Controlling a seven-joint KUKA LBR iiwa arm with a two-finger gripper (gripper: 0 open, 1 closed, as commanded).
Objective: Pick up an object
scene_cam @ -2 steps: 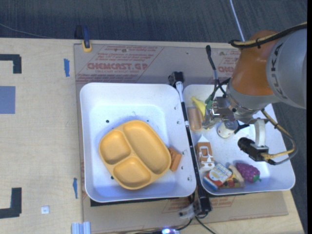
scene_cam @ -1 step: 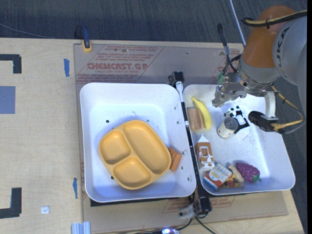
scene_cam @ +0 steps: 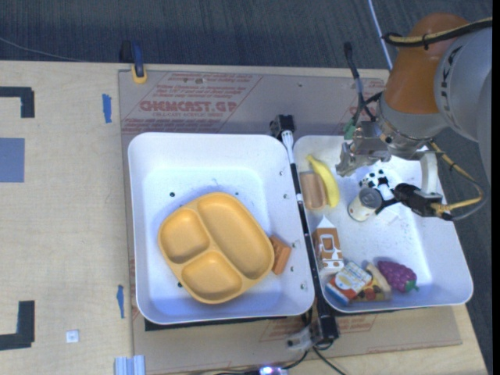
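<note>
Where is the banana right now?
The banana lies in the right bin, against its left wall near the far end, beside a tan block and just left of the gripper.

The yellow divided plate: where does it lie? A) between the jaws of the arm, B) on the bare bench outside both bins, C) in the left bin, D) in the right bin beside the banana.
C: the yellow divided plate rests on the floor of the left bin, apart from the banana in the right bin.

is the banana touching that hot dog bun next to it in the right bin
Touching. The camera view shows the banana lying against the hot dog bun, its yellow edge overlapping the bun's right side, no white between them.
</note>
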